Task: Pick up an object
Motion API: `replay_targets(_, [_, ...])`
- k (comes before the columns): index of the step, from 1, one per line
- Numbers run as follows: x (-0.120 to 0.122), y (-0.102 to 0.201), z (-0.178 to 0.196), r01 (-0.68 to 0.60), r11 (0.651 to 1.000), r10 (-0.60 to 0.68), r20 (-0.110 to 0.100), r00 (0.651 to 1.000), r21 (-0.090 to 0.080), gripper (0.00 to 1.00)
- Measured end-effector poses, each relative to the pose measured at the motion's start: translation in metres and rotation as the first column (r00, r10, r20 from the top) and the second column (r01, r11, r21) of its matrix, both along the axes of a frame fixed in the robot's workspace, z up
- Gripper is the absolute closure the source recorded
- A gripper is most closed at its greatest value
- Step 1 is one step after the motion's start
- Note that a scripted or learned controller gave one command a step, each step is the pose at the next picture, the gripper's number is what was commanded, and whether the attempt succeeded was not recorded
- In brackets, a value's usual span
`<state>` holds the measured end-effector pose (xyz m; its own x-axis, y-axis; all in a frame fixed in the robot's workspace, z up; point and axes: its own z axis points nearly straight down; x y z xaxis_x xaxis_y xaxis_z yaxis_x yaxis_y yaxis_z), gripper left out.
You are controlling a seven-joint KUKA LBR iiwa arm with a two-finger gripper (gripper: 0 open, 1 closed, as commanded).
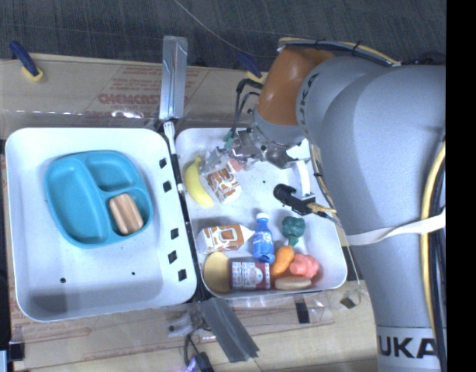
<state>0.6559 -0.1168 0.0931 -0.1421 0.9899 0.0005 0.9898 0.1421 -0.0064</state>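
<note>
The grey arm looms closest. Its hand hangs in the right bin over a crumpled white-and-orange packet beside a banana; finger state unreadable.

- 1 fixed camera above the bench, looking down at a slant.
- Both white bins in frame: left bin, right bin, side by side, mid-distance.
- Bench edge and dark floor along the top.
- KUKA arm enters from the right, close to the lens, blocking the right bin's far side.
</note>
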Motion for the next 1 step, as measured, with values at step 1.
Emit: replay_targets(1, [-0.0018, 0.0008, 0.0084, -0.003, 1.000, 0.003, -0.011, 1.000, 0.003, 1.00])
